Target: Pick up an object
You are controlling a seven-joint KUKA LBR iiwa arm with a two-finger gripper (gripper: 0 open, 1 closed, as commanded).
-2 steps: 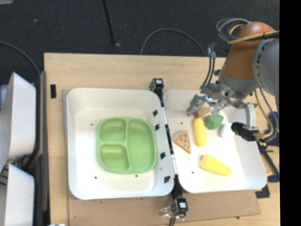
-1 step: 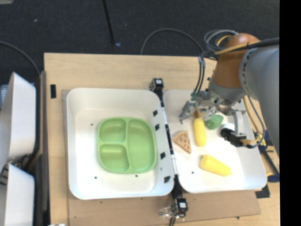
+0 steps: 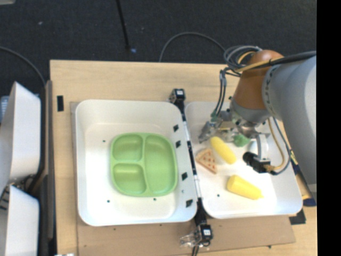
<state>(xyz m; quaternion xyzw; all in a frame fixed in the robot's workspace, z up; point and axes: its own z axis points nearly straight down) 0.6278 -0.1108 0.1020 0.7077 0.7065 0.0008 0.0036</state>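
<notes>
In the right bin (image 3: 287, 204) lie several small things. A yellow oblong piece (image 3: 222, 149) sits near the bin's middle, tilted on a diagonal, and its upper end lies just below the pincer (image 3: 217, 128). The pincer hangs over the bin's upper part, at the foot of the grey arm (image 3: 290, 89) with its orange band (image 3: 250, 87). Whether the pincer is open or closed cannot be told, since the wrist and cables hide much of it; nothing is seen gripped in it. Just right of the yellow piece's upper end a small green thing (image 3: 241, 140) peeps out under the wrist. To the left of the yellow piece, touching or nearly so, lies an orange wedge-shaped piece (image 3: 206, 160) with darker spots. Lower and to the right, apart from these, rests a second yellow piece (image 3: 244, 188), blunt and chunky. The left bin (image 3: 90, 121) holds a green divided plate (image 3: 144, 164) with three compartments. Both bins stand side by side on the wooden tabletop (image 3: 106, 79).
</notes>
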